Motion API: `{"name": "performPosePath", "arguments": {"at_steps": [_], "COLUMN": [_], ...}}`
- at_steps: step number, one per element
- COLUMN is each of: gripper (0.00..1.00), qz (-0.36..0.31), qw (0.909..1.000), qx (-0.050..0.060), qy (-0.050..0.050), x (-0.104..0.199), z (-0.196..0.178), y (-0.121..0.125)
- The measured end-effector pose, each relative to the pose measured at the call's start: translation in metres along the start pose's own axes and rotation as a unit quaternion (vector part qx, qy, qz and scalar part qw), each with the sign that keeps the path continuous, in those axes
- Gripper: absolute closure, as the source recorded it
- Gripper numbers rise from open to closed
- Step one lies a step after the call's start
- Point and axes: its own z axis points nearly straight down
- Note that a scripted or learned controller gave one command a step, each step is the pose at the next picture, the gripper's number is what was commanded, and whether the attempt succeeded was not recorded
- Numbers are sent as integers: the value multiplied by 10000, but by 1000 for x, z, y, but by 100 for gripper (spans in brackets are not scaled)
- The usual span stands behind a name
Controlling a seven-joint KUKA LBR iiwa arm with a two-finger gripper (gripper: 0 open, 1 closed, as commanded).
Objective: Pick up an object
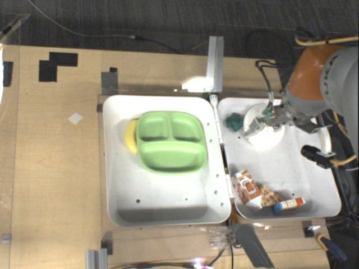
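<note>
Looking down at the two white bins, the arm (pixel 331 74) is reaching in from the right and hanging over the upper part of the right bin (pixel 297 161). The gripper (pixel 263 122) is sitting low near the bin's back wall, and honestly I can't tell whether the claw is open or closed, it's too small and blurry at that spot.

Closest candidate to grab is the small teal object (pixel 234 121), lying just beside the gripper on its left, near the divider between the bins. Nothing is visibly in the claw. Further down the same bin there's a snack packet (pixel 247 186) leaning near the front-left corner, and a small tube with a blue end (pixel 289 204) lying right along the front wall.

Over in the left bin (pixel 120 167), a green sectioned tray (pixel 170 140) is taking up the middle, with something yellow (pixel 130 136) peeking out from under its left edge.

What's worrying me: the teal thing is small, rounded and close to the bin wall, so a slightly off descent is probably going to nudge it away or close on air. The wall could also be catching a finger on the way down.
</note>
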Motion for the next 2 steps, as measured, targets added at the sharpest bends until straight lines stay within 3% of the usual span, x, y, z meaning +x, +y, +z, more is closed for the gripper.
{"name": "performPosePath", "arguments": {"at_steps": [1,2], "gripper": [0,0], "qz": [-403,-1400], "qw": [9991,9901], "qx": [137,32], "qy": [0,-9], "x": [7,12], "z": [11,-11], "y": [38,50]}}
